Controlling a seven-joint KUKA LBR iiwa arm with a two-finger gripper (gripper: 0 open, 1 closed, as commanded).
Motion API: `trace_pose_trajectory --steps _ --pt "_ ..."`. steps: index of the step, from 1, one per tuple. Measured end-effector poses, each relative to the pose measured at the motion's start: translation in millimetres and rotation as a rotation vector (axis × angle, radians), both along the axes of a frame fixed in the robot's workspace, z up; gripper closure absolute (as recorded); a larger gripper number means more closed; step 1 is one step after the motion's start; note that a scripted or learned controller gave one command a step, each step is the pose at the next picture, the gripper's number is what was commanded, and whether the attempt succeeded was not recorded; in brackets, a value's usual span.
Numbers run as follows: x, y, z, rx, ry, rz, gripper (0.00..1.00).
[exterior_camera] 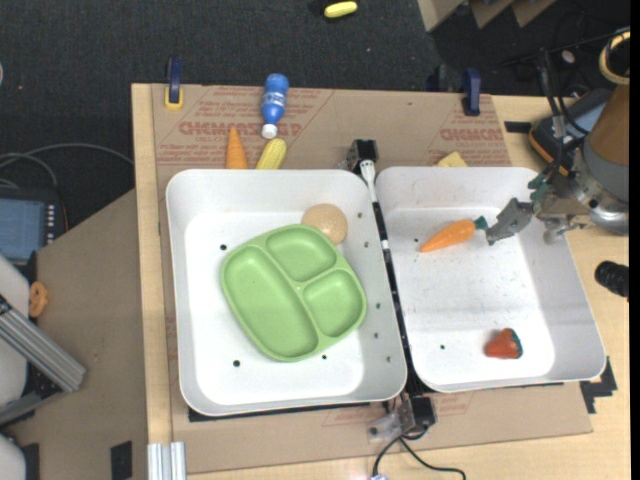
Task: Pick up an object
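Note:
An orange carrot (447,235) with a green top lies in the upper part of the right bin (560,313), pointing left. My gripper (525,230) hangs at that bin's upper right, just right of the carrot's green end. It is open, and its left finger (498,228) is close to the carrot top, with nothing between the fingers. A red pepper-like toy (504,344) rests near the right bin's lower right corner.
The left bin (195,268) holds a green divided plate (292,290) and a beige round object (326,222) at the plate's upper edge. Behind the bins lie a small bottle (273,103), a toy corn (271,153) and another carrot (235,150).

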State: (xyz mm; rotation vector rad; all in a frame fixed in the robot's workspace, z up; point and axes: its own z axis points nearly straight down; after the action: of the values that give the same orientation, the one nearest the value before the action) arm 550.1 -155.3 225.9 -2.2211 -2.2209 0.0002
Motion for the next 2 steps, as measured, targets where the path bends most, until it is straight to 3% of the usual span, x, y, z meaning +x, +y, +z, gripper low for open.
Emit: trace_pose_trajectory --steps 1,2 --pt "-32.1 -49.0 -88.5 0.002 0.011 -0.006 0.00" --pt "-73.7 -19.6 -144.5 0.003 0.006 -0.001 0.00"
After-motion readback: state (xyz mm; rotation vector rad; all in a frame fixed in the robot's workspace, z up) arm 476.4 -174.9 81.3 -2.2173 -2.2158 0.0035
